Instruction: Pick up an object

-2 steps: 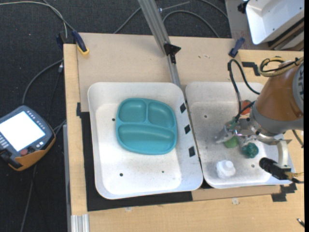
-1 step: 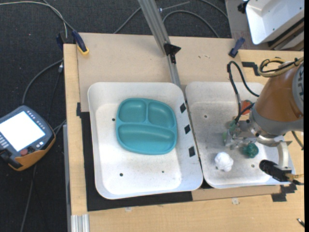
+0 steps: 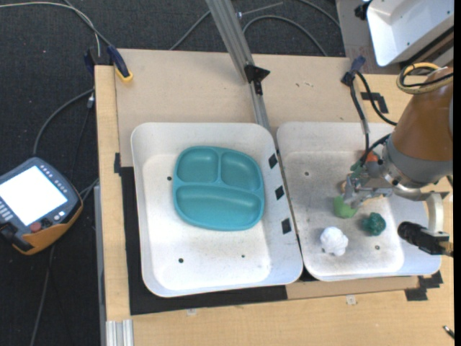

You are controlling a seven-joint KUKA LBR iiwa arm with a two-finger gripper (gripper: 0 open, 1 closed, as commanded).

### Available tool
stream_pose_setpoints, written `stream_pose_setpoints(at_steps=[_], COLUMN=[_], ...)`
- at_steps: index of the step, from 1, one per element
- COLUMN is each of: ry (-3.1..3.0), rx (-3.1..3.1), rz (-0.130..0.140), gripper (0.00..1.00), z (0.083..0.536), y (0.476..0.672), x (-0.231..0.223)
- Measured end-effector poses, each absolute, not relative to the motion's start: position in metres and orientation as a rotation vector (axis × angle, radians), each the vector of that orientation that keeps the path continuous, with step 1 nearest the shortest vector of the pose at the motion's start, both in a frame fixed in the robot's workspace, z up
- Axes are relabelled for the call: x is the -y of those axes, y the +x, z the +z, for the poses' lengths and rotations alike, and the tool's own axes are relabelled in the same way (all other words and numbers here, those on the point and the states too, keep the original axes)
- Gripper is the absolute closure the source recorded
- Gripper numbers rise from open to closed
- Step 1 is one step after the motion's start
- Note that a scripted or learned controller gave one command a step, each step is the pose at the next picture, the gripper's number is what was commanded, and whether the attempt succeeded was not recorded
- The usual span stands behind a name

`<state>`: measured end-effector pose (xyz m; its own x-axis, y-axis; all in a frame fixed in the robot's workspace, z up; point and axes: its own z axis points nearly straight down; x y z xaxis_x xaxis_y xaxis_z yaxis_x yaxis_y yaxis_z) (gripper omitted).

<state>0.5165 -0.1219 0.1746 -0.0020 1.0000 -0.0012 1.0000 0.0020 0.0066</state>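
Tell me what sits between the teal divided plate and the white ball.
In the camera view, the raised rims where the two bins meet lie between the teal plate and the white ball; otherwise bare bin floor.

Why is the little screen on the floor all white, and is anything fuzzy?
In the camera view, the handheld screen is washed out by its own glow; the gripper over the light green object looks slightly soft; the teal tray is evenly lit, without harsh shadows.
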Motion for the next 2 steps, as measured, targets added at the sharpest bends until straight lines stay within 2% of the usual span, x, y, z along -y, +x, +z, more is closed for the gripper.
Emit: stream_pose_setpoints(at_steps=[1, 2], ry=[2.215, 2.219], rx=[-2.219, -2.222], rz=[0.006, 0.002], gripper=[1.0, 1.0], z=[0.2286, 0.2282], y=[0.5182, 0.5189], x=[0.1218, 0.1214])
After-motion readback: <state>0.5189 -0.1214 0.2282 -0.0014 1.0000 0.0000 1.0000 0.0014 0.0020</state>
